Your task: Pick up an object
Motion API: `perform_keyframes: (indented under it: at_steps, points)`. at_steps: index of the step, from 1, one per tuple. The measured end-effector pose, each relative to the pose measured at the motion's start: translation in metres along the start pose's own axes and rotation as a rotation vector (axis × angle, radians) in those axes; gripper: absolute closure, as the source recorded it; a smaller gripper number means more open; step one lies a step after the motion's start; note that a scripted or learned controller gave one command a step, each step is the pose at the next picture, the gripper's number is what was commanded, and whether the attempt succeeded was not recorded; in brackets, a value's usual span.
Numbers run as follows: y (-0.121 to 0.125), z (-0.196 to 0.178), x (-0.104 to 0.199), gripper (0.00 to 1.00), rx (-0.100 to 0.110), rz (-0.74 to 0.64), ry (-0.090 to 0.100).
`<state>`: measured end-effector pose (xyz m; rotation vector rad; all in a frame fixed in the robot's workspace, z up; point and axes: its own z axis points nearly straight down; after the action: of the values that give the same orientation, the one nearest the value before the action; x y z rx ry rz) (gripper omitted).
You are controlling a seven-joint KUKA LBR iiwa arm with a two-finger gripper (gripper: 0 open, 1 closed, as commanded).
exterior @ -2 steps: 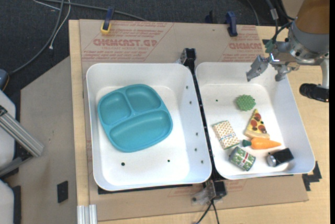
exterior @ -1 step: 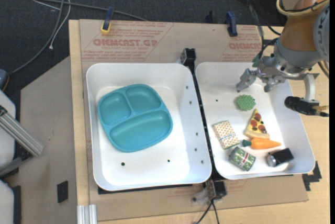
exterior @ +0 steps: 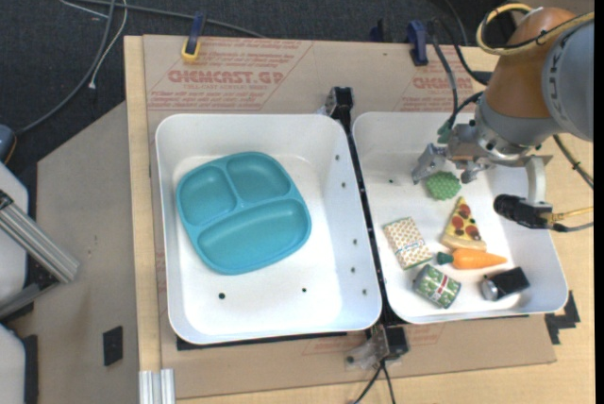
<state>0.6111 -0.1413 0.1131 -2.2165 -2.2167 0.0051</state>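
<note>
My gripper point(exterior: 445, 171) hangs low over the far part of the right bin point(exterior: 528, 298), open, its grey fingers point(exterior: 424, 168) spread apart. A small green bumpy object point(exterior: 442, 187) lies on the bin floor just in front of the fingertips, and I cannot tell whether they touch it. Nothing is held between the fingers. Nearer the front lie a pizza slice point(exterior: 462, 225), an orange carrot point(exterior: 477, 259), a patterned box point(exterior: 407, 242), a green can point(exterior: 436, 285) and a black cylinder with a silver end point(exterior: 503, 284).
The left bin point(exterior: 189, 298) holds a teal divided plate point(exterior: 243, 211). A black divider clamp point(exterior: 338, 100) sits between the bins at the back. Blue clamps point(exterior: 194, 34) grip the cardboard's far edge.
</note>
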Motion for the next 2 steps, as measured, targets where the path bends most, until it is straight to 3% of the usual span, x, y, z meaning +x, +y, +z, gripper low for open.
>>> perform_keyframes:
  at_steps: [1, 2]
  points:
    - [0.002, -0.015, -0.001, 1.0, -0.009, 0.0, -0.002]
    - [0.01, -0.076, -0.007, 1.0, -0.015, -0.001, -0.005]
